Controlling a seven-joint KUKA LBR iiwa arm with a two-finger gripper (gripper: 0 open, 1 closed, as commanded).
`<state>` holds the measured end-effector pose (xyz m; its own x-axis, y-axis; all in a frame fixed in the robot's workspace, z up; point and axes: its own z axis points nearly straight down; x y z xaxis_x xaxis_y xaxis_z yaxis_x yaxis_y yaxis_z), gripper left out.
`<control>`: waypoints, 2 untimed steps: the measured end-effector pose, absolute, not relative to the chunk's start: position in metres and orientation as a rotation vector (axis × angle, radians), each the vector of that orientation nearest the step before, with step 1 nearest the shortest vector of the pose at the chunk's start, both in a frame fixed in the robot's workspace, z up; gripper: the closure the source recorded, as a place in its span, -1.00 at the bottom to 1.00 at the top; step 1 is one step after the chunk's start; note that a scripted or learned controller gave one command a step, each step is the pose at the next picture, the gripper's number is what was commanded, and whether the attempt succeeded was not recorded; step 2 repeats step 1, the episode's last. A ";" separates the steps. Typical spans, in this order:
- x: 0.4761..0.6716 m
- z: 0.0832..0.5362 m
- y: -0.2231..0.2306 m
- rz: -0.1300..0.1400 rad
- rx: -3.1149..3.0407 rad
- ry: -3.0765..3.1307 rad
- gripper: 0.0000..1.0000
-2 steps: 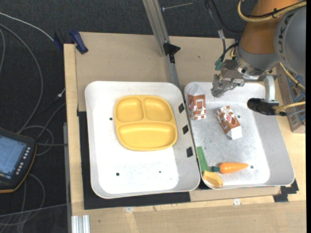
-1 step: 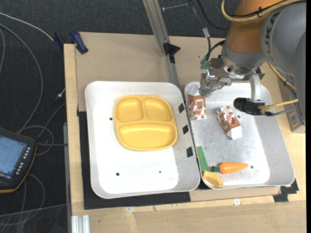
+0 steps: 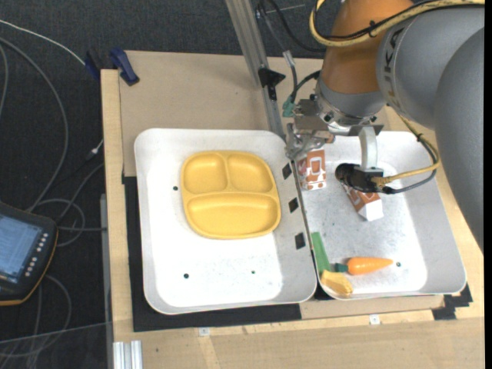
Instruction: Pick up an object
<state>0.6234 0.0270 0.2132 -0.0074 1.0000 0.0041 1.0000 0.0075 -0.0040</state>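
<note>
Gripper is hanging over the right bin near its left wall, with a small orange-and-white carton directly under it; the carton appears to be sitting between the fingers, so the jaws look clenched on it, likely mid-lift. A second carton, a toy carrot and a yellow piece are lying loose there. A yellow divided plate is resting in the left bin.
</note>
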 end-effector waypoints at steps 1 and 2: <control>0.615 0.231 0.085 -0.007 -2.212 -2.230 1.00; 0.615 0.231 0.085 -0.007 -2.212 -2.230 1.00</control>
